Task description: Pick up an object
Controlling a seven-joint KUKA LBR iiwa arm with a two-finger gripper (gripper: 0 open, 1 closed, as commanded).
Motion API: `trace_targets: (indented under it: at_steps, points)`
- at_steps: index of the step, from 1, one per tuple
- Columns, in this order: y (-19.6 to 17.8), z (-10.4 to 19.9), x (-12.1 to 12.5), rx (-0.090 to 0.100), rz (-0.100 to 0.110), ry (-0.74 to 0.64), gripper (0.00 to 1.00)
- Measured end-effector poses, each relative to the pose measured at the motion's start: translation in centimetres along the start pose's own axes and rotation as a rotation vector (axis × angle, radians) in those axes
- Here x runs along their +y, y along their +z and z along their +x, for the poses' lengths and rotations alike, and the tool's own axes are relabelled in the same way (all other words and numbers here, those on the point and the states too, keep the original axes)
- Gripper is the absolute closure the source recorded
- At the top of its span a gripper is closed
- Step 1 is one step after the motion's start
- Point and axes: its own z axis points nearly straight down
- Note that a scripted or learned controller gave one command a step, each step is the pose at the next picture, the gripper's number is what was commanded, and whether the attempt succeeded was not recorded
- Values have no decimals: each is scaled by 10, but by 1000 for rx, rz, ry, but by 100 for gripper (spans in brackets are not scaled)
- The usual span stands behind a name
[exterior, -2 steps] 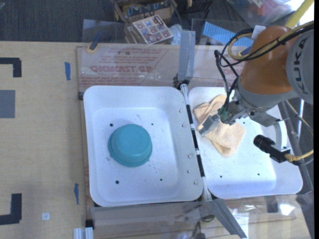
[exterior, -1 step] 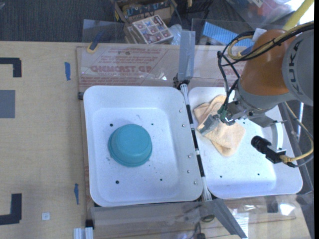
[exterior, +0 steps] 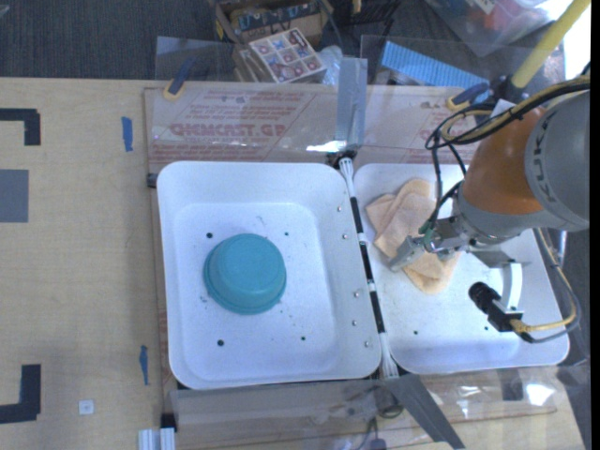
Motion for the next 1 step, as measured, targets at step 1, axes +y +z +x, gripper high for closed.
trace_targets:
  at_steps: [1]
  points:
    - [-11, -3, 1, -3, -5, 6, 100]
